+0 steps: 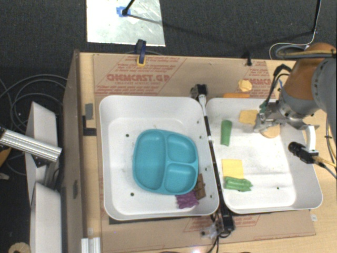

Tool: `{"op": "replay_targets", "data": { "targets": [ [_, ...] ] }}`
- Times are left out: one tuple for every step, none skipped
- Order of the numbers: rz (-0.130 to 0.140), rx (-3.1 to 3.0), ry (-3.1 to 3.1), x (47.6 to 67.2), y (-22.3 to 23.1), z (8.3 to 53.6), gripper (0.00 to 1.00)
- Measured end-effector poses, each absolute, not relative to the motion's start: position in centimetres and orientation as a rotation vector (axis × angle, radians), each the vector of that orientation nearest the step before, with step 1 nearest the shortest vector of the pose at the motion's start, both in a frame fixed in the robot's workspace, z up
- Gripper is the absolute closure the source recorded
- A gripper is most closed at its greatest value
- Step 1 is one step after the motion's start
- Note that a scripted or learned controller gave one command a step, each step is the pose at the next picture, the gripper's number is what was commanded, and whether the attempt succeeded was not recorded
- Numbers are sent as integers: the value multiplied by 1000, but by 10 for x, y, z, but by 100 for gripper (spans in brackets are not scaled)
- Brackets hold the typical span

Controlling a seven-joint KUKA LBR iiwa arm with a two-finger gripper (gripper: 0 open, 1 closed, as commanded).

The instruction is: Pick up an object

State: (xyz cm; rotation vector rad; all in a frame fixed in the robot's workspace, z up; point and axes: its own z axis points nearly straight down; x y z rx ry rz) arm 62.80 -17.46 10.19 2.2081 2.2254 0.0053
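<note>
The right bin (295,194) holds several small items. A green cylinder (225,133) lies near its left wall. A yellow square block (233,168) sits lower down, with a green lumpy piece (238,184) just below it. My gripper (261,122) is low over the bin's back right area. It sits between a pale yellow wedge (247,116) on its left and a tan round piece (271,133) on its right. The gripper's body hides its tips and whatever lies under them.
The left bin (116,115) carries a teal divided plate (165,161), with a purple piece (185,200) and a brown piece (200,189) at its lower right. An orange strip (236,95) and a tan disc (245,85) lie behind the right bin. A black cable end (300,152) hangs over its right side.
</note>
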Motion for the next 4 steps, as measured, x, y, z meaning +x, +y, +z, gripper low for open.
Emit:
{"op": "replay_targets", "data": {
  "targets": [
    [7,2213,2212,616,-209,201,100],
    [9,2207,2230,633,-148,221,100],
    [3,2213,2231,627,-107,206,100],
    [1,2215,2226,627,-110,207,0]
  ]
}}
